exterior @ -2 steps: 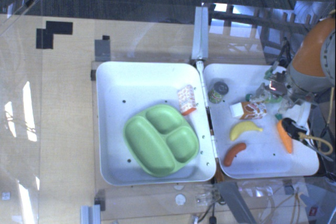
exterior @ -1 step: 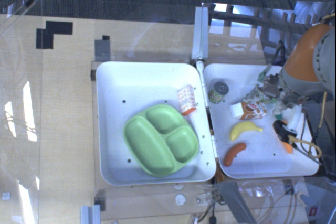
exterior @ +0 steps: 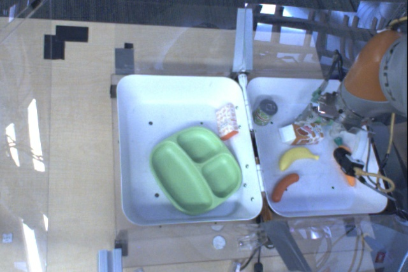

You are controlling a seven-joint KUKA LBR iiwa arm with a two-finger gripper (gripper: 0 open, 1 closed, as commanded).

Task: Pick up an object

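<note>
Banana [exterior: 298, 157], sausage [exterior: 284, 186], can [exterior: 264, 111] beside tool [exterior: 322, 113].

The arm [exterior: 376, 73] runs off the right edge.

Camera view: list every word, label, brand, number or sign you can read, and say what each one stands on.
No text here can be read.
Small packet in the left bin: red and white print, too blurred to read.
Can in the right bin: label too small to read.
Printed packet by the gripper: colourful print, too blurred to read.
Green divided plate, banana and sausage: no markings.
</note>
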